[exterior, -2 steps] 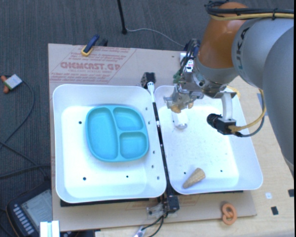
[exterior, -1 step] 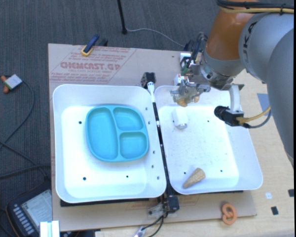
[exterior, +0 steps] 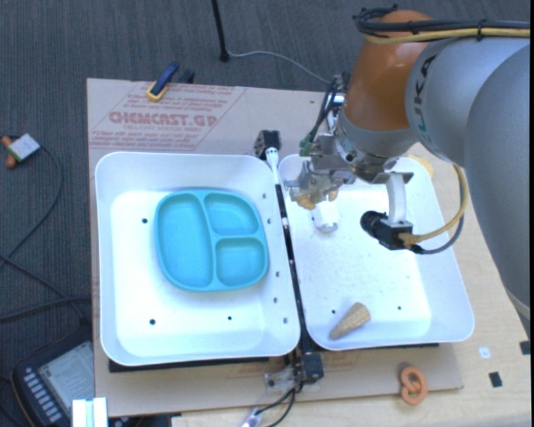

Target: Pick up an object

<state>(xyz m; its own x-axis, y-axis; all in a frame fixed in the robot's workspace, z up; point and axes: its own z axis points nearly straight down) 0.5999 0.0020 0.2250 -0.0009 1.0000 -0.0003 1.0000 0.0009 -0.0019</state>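
From the overhead camera I see my hand (exterior: pixel 319 194) low over the right bin's (exterior: pixel 445 318) upper left corner, right above a small white object (exterior: pixel 326 220); I cannot tell its state. A cone (exterior: pixel 350 320) lies near the front wall. The left bin (exterior: pixel 116 327) holds a blue tray (exterior: pixel 211 240).

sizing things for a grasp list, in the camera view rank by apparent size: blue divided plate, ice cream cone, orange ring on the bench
1. blue divided plate, by far the largest
2. ice cream cone
3. orange ring, only slightly smaller than the cone, so that order is unsure
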